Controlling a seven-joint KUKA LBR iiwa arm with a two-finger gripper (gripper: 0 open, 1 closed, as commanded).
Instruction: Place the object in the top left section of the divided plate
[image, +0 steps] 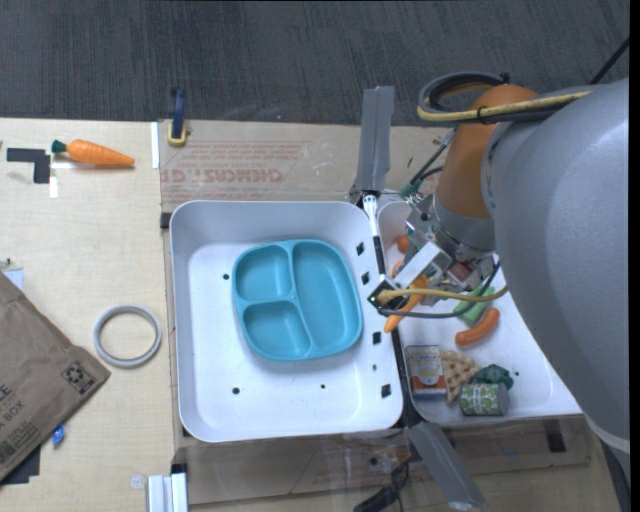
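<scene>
Pale wooden counter with two shallow white bins side by side, and a grey arm reaching in over the right bin.

Centred in the left white bin lies the teal three-section divided plate, flat and apart from the walls. The arm's wrist end hangs low over the right bin's near-left part, just beside the wall shared by the bins. Its fingers are hidden among the clutter, so whether they are released or clenched cannot be told. Loose items lie in that bin: an orange sausage-shaped piece, a labelled tin can, a tan lattice waffle and a green packet. Out on the counter sit an orange toy carrot and a grey ring.
</scene>
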